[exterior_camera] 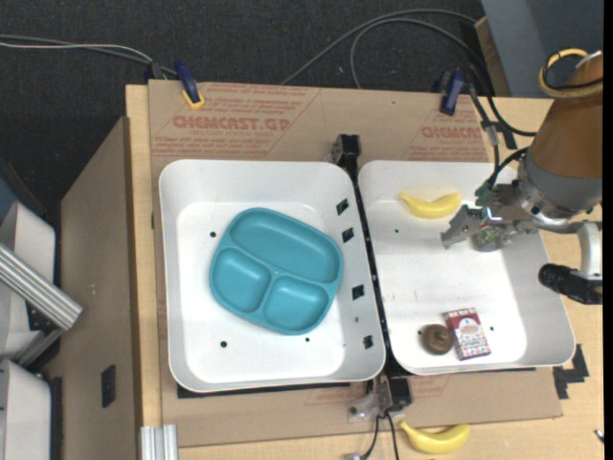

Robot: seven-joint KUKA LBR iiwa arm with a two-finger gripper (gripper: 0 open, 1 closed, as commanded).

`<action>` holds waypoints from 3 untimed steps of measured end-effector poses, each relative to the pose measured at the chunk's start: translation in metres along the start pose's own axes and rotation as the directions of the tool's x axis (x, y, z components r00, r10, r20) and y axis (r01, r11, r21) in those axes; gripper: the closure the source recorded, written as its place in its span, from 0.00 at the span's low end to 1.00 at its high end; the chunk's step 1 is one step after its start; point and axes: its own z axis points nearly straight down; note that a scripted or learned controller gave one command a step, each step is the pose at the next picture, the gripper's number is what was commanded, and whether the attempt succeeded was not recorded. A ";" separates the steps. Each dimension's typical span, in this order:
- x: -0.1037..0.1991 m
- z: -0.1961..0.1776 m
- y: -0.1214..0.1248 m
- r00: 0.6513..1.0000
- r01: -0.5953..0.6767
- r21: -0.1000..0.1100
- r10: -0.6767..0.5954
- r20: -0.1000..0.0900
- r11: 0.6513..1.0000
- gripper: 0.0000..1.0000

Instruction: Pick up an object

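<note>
Tray (276, 270), teal, lies in your left bin (182, 286). Rightward, a banana (429, 203) sits just beside the gripper (469, 230); its jaws are too blurred to judge. Nearer you: brown lump (437, 338) touching card box (467, 333).

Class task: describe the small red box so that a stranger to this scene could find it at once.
Start at the right bin, then go to its near edge. The red box lies there beside a round brown object. It alone is flat, rectangular and printed.

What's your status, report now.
Gripper over right bin, beside banana, nothing seen held. Card box and brown lump near front. Path clear.
</note>
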 end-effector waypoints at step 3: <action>-0.015 0.083 -0.004 1.000 0.000 -0.008 0.000 0.001 1.000 1.00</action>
